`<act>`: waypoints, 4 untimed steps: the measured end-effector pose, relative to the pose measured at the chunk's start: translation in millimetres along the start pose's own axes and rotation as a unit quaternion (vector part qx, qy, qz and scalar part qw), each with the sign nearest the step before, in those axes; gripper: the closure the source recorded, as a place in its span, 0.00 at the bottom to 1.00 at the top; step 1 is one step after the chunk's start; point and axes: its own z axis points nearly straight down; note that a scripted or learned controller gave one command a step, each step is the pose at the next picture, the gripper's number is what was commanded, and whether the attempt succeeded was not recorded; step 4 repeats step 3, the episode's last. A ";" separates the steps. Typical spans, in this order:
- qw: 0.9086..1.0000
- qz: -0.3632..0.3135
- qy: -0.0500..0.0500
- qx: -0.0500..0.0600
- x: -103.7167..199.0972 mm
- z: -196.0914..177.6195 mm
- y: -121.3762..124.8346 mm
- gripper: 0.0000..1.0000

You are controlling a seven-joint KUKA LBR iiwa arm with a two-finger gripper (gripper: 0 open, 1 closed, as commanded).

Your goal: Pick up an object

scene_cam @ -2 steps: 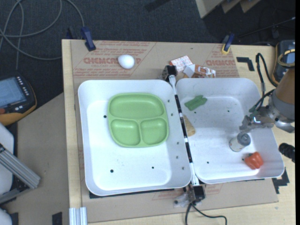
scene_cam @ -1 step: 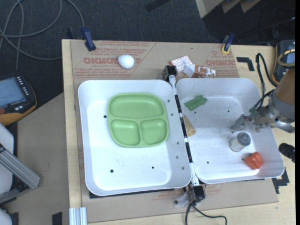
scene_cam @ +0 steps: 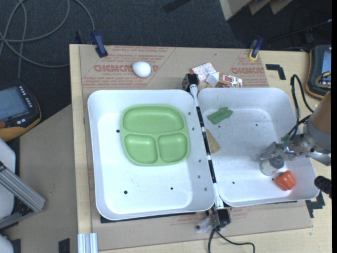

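Camera view: an orange object (scene_cam: 285,181) lies in the right bin (scene_cam: 247,194) toward its 5 o'clock corner. At its 11 o'clock, just beside it, the gripper (scene_cam: 271,159) hangs low; whether its fingers are spread or closed cannot be told. A green scrap (scene_cam: 219,115) lies toward that bin's 11 o'clock. A green tray (scene_cam: 155,134) sits in the left bin (scene_cam: 147,202).
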 end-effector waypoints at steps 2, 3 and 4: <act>1.000 -0.003 0.006 0.004 -2.3 20.9 101.3 0.00; 1.000 -0.001 0.002 0.005 3.1 22.0 75.2 0.00; 1.000 -0.001 0.002 0.005 3.1 22.0 75.2 0.00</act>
